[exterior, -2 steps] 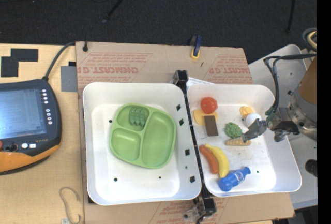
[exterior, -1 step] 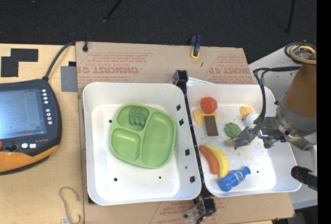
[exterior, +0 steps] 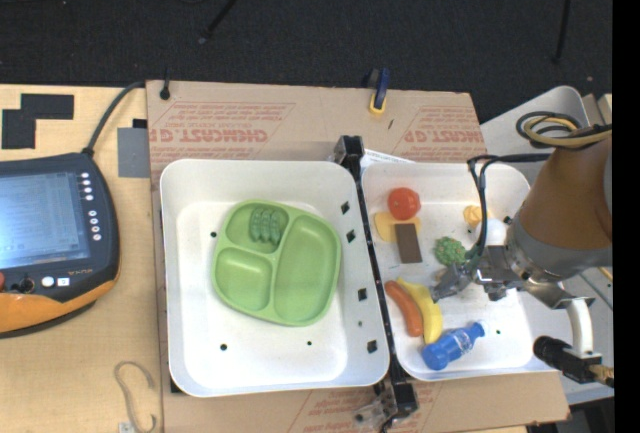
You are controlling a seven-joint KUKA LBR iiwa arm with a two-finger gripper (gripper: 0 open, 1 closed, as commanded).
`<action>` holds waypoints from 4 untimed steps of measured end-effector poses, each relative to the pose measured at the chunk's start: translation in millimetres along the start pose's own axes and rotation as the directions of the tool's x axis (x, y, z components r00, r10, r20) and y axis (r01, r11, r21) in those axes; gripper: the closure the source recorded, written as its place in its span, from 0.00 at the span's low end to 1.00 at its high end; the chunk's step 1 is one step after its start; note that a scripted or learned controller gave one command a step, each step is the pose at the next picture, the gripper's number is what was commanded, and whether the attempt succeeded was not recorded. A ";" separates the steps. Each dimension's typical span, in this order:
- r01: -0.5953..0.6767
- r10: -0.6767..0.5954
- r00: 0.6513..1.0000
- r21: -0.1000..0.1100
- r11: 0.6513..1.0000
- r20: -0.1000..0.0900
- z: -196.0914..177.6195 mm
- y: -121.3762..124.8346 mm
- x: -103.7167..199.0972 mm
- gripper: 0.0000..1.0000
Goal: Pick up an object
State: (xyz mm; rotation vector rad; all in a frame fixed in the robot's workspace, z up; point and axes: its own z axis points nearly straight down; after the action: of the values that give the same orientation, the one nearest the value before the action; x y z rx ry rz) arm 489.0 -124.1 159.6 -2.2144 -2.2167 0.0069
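My end effector, finger state I cannot tell, hovers low in the right bin; the banana lies just below-left of it, long axis running diagonally beside the carrot.

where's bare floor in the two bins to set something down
Left bin: bare floor all around the green plate, widest along the near edge. Right bin: crowded, with tomato, broccoli, banana, bottle and the end effector; only the far corner is bare.
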 end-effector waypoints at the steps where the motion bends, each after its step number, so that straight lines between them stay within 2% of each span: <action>1: -0.001 0.001 1.000 0.000 1.000 0.000 57.6 -10.4 0.2 0.00; 2: -0.001 0.001 1.000 -0.004 1.000 0.001 73.1 -10.6 1.7 0.00; 3: -0.010 0.010 1.000 -0.005 1.000 0.000 61.9 -10.8 -0.4 1.00; 4: -0.001 0.001 1.000 -0.009 1.000 0.003 -0.4 -10.6 -1.4 1.00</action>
State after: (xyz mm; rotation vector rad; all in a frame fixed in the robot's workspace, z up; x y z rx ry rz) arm 478.4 -125.6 160.1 -2.2213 -2.2218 -0.0006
